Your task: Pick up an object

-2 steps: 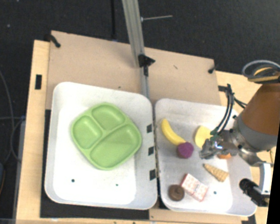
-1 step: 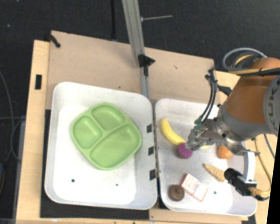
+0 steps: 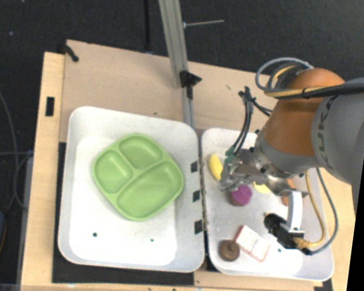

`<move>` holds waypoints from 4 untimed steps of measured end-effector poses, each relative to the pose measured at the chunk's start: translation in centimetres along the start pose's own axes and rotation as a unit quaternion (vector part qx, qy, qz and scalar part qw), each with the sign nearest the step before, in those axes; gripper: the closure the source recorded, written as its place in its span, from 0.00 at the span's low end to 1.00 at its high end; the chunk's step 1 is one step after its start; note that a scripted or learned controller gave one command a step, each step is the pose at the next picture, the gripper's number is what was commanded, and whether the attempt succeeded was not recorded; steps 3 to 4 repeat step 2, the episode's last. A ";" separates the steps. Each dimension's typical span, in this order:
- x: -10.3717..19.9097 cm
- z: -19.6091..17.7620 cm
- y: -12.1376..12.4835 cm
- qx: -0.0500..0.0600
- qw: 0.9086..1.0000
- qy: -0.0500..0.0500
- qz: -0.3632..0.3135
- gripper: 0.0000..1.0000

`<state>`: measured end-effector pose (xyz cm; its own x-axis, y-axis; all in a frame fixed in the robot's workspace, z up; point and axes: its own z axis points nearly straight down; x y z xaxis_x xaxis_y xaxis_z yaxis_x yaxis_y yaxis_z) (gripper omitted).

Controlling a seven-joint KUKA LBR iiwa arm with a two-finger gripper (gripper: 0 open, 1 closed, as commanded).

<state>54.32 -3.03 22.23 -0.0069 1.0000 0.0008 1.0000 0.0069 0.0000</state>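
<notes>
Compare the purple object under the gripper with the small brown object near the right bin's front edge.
The purple object is bright magenta; the brown object is dark and dull. The purple one looks a little larger. The purple one lies mid-bin, right under the gripper and partly covered by it; the brown one sits in the open by the front rim, beside a white-and-pink block. Both are small, rounded, and in the right bin.

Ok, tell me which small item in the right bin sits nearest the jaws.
The purple ball, right below the gripper. The brown piece and white block lie farther toward the bin's front.
</notes>
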 end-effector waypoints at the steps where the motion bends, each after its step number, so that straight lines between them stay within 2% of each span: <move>1: 5.9 -1.3 1.5 -0.001 1.000 0.000 -0.001 1.00; 2: 10.7 -0.5 2.3 0.000 1.000 0.000 0.000 1.00; 4: 10.7 -0.5 2.3 0.000 1.000 0.000 0.000 1.00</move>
